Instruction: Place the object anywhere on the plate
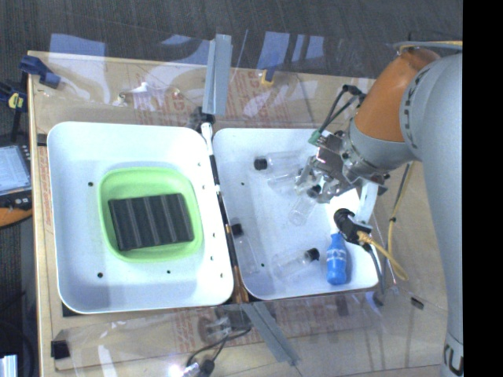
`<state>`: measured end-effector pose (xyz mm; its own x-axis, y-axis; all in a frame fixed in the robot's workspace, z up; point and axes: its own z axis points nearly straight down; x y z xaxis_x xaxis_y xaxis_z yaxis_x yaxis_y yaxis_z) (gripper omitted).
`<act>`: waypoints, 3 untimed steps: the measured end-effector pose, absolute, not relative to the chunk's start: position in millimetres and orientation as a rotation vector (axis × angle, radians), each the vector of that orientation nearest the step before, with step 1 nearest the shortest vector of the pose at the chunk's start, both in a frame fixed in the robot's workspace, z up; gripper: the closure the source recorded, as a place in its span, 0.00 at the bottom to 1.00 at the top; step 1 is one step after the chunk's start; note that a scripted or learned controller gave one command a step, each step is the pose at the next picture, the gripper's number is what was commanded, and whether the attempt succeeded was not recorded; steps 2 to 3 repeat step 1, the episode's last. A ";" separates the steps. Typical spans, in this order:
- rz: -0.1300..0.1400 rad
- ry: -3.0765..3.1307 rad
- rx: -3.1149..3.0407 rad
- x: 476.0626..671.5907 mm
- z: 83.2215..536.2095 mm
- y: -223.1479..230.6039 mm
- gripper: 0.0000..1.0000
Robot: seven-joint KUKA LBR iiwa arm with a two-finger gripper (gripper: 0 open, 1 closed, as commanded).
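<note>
A green plate (146,187) with a dark ridged insert (150,221) lies in the left bin (71,155). In the right bin (244,210), a blue bottle (337,261) lies near the front right corner. A clear bottle with a black cap (295,264) lies to its left. Another clear black-capped bottle (273,167) lies toward the back. My gripper (317,181) hangs low over the right bin's middle right, just above a third clear bottle (300,206). Whether it touches that bottle is not visible.
The arm's grey and orange body (401,116) covers the right bin's back right corner. A black and yellow cable (363,238) hangs beside the blue bottle. A raised divider (214,187) separates the two bins. Tools lie on the bench's left edge (16,179).
</note>
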<state>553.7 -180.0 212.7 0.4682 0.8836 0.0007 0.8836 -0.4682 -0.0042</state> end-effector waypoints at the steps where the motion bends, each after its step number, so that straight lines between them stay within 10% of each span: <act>1: 0.002 -1.618 -2.688 553.7 212.8 -180.0 0.00; 3: 0.002 -1.618 -2.688 553.7 212.8 -180.0 0.00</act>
